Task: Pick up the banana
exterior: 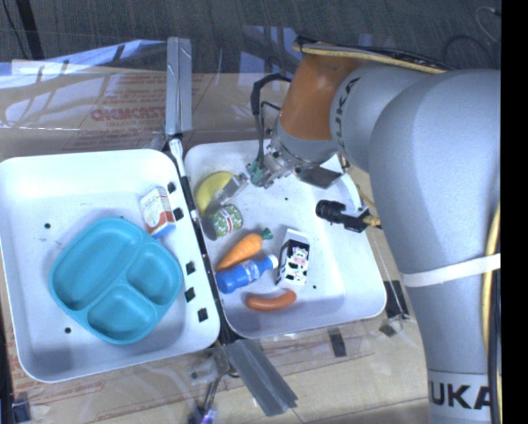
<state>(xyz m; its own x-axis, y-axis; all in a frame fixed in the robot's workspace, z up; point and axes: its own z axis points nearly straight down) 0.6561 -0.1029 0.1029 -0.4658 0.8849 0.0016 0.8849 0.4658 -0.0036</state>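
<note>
Gripper [257,174] beside the banana [213,187]

The arm [396,140] hides the right bin's [361,299] top corner. I cannot tell how the small, blurry gripper is set.

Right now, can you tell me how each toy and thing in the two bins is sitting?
banana: lying in the right bin's far left corner, gripper beside it.
gripper: low over the right bin, next to the banana.
can: on its side by the banana.
carrot: lying flat.
blue bottle: on its side.
milk carton: lying down.
sausage: lying flat.
blue tray: flat in the left bin.
small carton: by the tray.
</note>
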